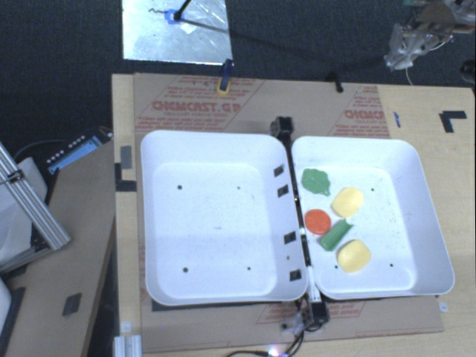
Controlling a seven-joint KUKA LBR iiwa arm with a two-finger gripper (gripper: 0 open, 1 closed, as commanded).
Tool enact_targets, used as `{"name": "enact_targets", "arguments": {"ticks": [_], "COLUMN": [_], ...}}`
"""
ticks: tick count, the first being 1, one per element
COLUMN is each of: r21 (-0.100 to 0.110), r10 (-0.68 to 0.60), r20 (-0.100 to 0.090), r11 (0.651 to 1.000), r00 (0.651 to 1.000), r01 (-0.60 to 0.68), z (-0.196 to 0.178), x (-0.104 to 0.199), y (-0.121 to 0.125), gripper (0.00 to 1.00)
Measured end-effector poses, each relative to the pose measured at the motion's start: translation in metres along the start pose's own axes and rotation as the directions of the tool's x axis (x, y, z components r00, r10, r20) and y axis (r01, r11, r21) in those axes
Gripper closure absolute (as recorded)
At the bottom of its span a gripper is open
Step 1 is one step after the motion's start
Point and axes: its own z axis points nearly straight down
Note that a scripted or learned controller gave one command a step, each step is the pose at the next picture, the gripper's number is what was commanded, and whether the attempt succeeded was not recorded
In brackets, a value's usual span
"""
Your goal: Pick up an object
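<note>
The right bin [416, 169] holds several small items near its left side: a green leafy piece [316, 181], a pale yellow piece [347, 201], a round orange-red piece [317, 220], a dark green stick [336, 235] and a second yellow piece [354, 256]. My gripper [404, 50] hangs at the top right of the camera view, well beyond the far edge of the bins and high above the bench. Nothing shows between its fingers.
The left bin [160, 162] sits beside the right one, joined by a black hinge strip [291, 199]. A shiny metal sheet [176, 19] lies at the back left. A cardboard base [193, 103] sits under both bins. An aluminium frame [30, 207] stands at the left.
</note>
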Motion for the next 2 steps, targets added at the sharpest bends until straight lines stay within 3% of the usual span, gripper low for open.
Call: {"name": "enact_targets", "arguments": {"ticks": [1, 2], "r21": [0.004, 0.002], "r10": [0.001, -0.002], "r20": [-0.002, -0.003], "r11": [1.0, 1.0], "r00": [1.0, 1.0], "r01": [-0.001, 0.002], "z": [0.012, 0.003], "x": [0.034, 0.082], "y": [-0.03, -0.042], "gripper": [1.0, 1.0]}}
